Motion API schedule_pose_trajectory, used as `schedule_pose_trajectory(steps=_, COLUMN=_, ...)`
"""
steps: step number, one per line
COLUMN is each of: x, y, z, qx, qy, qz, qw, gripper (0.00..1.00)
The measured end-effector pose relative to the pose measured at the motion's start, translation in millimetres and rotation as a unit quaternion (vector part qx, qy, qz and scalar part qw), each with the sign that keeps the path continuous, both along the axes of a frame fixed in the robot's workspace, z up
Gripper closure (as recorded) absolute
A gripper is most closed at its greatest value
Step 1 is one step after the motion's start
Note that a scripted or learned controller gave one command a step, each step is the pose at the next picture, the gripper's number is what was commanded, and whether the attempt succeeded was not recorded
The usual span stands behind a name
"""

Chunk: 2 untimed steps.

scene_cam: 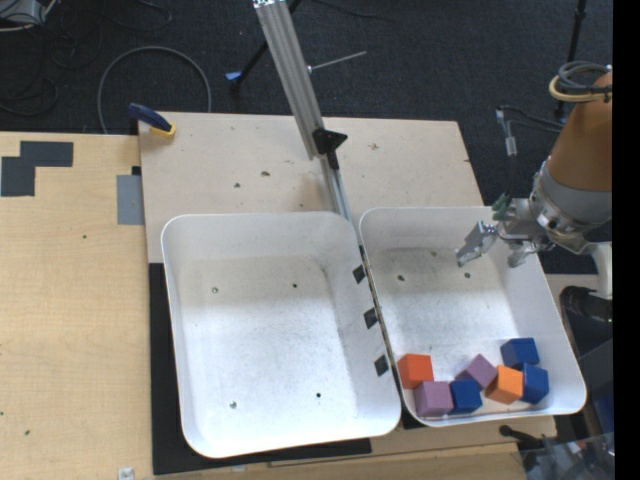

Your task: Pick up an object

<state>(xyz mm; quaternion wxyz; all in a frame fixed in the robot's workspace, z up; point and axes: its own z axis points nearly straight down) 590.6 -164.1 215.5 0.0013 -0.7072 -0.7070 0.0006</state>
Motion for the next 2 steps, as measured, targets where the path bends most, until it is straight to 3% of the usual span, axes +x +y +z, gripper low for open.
schedule_pose_trajectory(steps=1, x=-35.7, y=64.8, z=44.7, qx=0.0013, qy=-0.001, qz=0.003, qw=1.0, gripper=0.0)
schedule_pose_trajectory(steps=2, x=-71.4, y=108.5, z=80.3, qx=0.0009, qy=-0.001, qz=0.002, qw=1.0, gripper=0.0)
